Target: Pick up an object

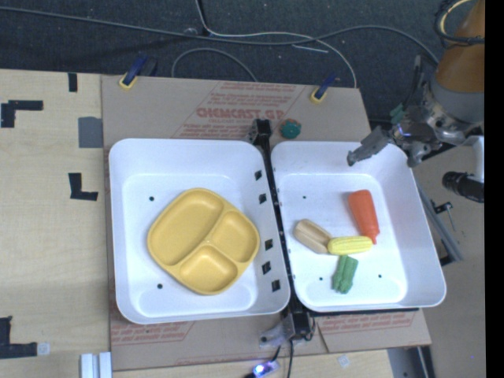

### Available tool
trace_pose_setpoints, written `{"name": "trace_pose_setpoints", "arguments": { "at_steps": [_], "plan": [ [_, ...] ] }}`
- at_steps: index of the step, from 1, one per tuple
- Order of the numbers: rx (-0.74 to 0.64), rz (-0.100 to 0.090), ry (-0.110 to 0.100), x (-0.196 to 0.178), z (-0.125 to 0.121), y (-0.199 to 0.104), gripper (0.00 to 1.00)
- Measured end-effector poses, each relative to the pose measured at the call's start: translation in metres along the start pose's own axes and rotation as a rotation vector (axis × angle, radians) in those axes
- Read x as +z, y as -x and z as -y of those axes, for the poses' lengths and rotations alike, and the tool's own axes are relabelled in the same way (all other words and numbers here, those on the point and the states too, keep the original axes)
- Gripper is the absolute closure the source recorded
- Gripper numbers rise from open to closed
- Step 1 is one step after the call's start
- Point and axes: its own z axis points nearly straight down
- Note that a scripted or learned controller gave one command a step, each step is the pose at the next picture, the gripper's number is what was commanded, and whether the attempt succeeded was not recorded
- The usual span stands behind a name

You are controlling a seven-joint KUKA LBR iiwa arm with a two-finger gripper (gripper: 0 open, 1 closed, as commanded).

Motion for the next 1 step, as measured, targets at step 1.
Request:
{"name": "trace_pose_setpoints", "arguments": {
  "at_steps": [1],
  "plan": [
    [-0.003,0.002,0.011,-0.0060,-0.0019,-0.0003,0.00]
  ]
}}
